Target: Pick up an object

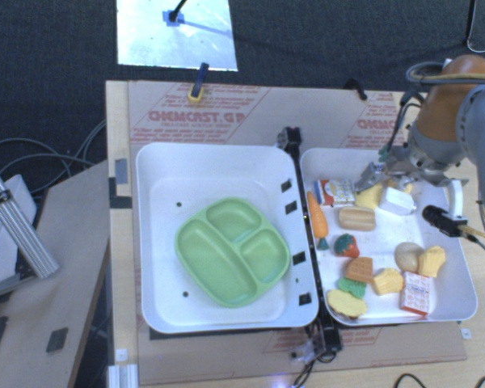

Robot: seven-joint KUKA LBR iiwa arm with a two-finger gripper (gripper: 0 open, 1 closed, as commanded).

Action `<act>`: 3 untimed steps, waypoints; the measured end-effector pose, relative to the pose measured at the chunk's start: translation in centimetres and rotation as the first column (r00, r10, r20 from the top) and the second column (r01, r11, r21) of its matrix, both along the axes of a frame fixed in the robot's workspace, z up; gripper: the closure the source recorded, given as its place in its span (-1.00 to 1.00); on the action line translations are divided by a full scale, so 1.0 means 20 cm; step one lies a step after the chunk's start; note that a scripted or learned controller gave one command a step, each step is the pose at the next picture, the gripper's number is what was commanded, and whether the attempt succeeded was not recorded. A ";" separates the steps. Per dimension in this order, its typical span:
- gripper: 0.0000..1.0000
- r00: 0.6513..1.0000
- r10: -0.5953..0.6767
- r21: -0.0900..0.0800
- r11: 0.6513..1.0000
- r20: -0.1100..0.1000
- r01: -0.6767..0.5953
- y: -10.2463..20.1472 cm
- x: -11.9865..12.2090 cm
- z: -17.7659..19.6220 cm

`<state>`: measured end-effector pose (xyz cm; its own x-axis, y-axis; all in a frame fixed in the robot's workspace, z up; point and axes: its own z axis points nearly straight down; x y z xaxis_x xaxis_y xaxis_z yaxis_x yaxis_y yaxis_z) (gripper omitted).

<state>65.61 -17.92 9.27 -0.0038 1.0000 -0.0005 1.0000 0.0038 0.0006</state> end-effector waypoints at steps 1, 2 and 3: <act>1.00 1.000 0.001 -0.001 1.000 0.006 -0.001 0.00 0.01 0.07; 1.00 1.000 0.001 -0.001 1.000 0.007 -0.001 -0.01 0.06 0.31; 1.00 1.000 0.002 -0.002 1.000 0.009 -0.002 -0.01 0.10 0.63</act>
